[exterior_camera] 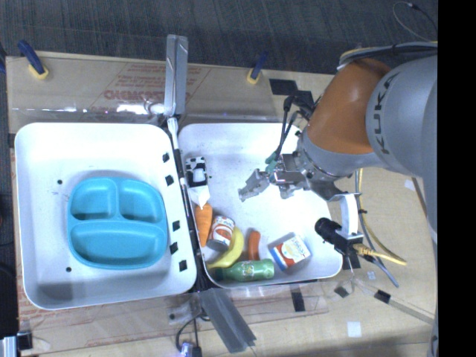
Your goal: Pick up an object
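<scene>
Hand (251, 186) hovers mid right bin (223, 136), nothing between fingers; finger spacing: cannot tell. Nearest candidates, can (221, 233) and banana (230, 251), lie below-left of hand.

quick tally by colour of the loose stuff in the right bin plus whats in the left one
Right bin:
orange: 2, carrot and small orange piece
yellow: 1, banana
green: 1, bottle
red and white: 2, can and carton
black and white: 1, small item
Left bin:
blue: 1, divided tray
Total: 8
</scene>
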`<state>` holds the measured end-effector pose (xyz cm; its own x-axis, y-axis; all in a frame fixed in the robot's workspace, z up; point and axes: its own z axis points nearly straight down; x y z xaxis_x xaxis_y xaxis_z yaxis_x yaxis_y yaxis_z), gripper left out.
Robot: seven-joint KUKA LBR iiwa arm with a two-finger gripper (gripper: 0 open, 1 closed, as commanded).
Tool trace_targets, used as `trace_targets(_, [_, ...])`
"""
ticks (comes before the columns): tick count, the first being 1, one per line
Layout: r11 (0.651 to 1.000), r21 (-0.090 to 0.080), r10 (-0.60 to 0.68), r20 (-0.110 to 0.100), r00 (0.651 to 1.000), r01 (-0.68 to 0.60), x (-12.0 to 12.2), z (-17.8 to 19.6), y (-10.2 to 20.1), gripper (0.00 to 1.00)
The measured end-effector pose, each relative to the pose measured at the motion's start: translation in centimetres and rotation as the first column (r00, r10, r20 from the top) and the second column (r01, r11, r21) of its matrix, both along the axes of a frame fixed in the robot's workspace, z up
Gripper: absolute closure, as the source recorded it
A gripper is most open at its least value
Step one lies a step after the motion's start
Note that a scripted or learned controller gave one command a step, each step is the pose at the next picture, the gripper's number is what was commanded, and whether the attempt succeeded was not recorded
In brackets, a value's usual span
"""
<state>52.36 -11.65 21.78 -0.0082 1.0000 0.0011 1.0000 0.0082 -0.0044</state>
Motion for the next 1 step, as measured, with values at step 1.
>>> trace_targets(1, [0.979, -0.007, 0.203, 0.010, 0.979, -0.203, -2.63, -10.90, -2.02, 0.00])
